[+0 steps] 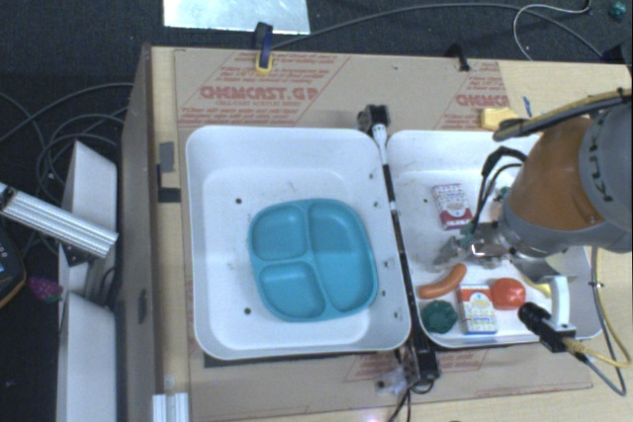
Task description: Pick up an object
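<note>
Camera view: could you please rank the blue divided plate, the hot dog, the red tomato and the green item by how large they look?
1. Blue divided plate, by far the largest.
2. Hot dog.
3. Red tomato and green item look much alike, so I would not rank one over the other.

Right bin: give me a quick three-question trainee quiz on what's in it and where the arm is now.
1. True or false: the blue divided plate lies in the right bin.
2. Which item lies nearest the gripper? A) hot dog B) green item C) red-and-white carton
3. Fill in: the red tomato-like item lies beside the small ____.

Key: 1 false, it lies in the left bin. 2 A. 3 box.
</note>
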`<state>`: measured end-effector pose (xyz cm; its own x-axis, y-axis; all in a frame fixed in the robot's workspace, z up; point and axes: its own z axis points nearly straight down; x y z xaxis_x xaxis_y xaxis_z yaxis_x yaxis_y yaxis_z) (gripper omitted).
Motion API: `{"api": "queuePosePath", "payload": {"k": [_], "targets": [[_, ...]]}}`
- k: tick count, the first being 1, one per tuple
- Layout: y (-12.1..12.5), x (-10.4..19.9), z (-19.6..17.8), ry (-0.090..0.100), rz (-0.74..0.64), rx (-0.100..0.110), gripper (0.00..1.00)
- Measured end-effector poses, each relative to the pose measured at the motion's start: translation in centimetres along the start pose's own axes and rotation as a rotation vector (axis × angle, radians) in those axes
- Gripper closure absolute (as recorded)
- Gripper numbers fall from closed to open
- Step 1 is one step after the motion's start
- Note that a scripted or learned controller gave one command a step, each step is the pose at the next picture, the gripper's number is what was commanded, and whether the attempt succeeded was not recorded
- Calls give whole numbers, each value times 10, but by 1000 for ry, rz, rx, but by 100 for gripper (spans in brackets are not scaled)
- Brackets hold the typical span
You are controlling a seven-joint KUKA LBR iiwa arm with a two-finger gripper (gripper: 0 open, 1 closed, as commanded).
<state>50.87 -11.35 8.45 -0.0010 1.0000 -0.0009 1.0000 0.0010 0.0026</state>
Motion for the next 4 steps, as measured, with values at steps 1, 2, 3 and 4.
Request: {"api": "queuePosePath", "payload": {"k": [1, 2, 3, 4], "targets": [[1, 1, -10, 2, -1, -1, 100], [1, 1, -10, 2, -1, -1, 0], [-23, -7, 0, 1, 0, 3, 0], [-22, -6, 0, 1, 0, 1, 0]]}}
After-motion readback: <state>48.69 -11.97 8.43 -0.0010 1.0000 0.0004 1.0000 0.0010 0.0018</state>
